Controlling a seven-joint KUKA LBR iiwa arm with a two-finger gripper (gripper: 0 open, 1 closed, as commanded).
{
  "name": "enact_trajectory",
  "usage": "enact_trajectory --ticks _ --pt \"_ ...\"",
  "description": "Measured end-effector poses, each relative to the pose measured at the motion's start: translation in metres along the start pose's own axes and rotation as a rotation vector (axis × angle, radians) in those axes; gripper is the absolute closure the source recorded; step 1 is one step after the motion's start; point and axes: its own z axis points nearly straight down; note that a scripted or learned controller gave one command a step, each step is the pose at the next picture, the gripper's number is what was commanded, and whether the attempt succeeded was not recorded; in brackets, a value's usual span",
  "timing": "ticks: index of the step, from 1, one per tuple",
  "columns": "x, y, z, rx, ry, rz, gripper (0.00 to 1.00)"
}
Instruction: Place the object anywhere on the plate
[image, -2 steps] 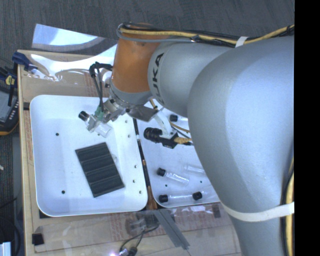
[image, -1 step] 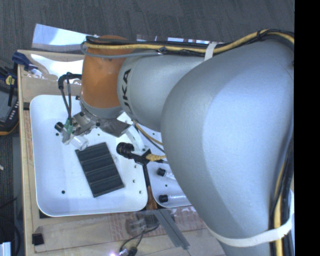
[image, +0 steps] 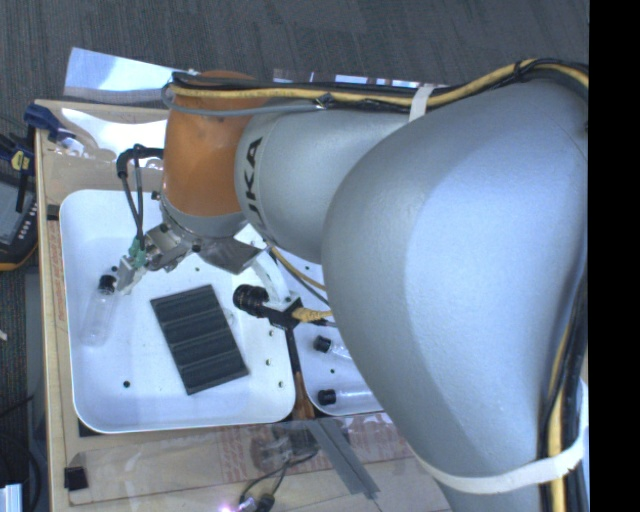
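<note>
Camera view looks down on the left bin (image: 78, 215), where the gripper (image: 136, 262) hangs low over the bin's left part, at the end of the arm (image: 450, 250) that spreads across the right of the scene. Whether the gripper is clamped on anything or released, I cannot tell; its tip is small and half lost against the white floor.

Just below and left of that tip lies a clear tube (image: 97, 318) with a dark cap at its upper end, stretched along the bin's left wall. I take this for the object to be moved. It rests on the bin floor, close to the gripper but, so far as I can see, not between its parts. A dark ribbed slab (image: 198, 340) lies flat near the middle of the same bin, a little to the tube's right and apart from it (probably the plate meant by the task, though I am not sure of that).

The tube looks light, stiff and smooth, so it is likely to be slippery and to roll on its side. Being see-through, its edges are hard to make out. My judgement is that the best hold is across its width near the middle, or just below the cap where the dark end gives a firmer mark, squeezed gently since thin clear plastic may buckle.
</note>
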Motion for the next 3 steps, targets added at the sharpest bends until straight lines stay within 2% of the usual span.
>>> enact_trajectory --ticks 1,2,3 --pt "0.058 -0.013 0.079 -0.032 -0.004 0.202 0.0" --pt "0.071 -0.039 0.003 -0.002 0.001 0.591 0.0" --pt "0.096 -0.059 0.099 0.002 -0.002 0.765 0.0"
